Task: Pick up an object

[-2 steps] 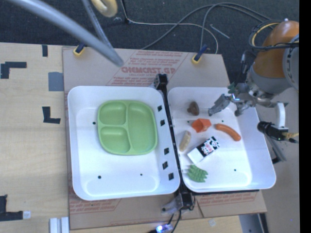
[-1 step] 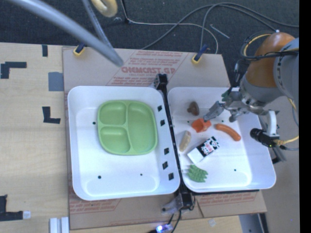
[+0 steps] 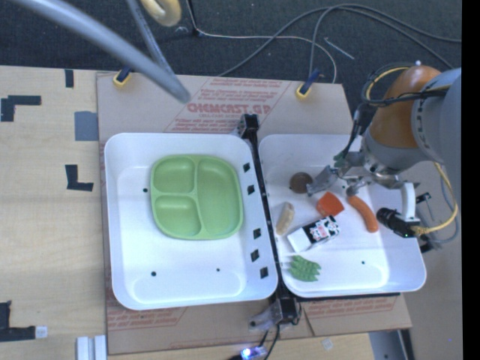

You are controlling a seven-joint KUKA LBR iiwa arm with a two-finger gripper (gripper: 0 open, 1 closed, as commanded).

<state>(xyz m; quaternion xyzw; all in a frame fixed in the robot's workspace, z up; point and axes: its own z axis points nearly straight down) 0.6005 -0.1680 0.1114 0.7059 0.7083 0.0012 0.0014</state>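
The two-finger gripper (image 3: 339, 180) sits low over the right white bin (image 3: 405, 276), fingers spread and holding nothing. The small orange-red block (image 3: 329, 204) lies just below the gripper. The round brown object (image 3: 301, 182) sits to the left of the block, and the orange carrot-shaped piece (image 3: 363, 212) to its right. Risk: with items this closely packed, a descending finger may strike a neighbour and push the block aside, so the fingers close on air.

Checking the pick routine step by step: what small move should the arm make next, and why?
Probably a short drop straight down onto the orange block. The gripper hangs low in the right bin just above and beside that block, closer to it than to the brown ball or the carrot, and nothing shows between the jaws yet.
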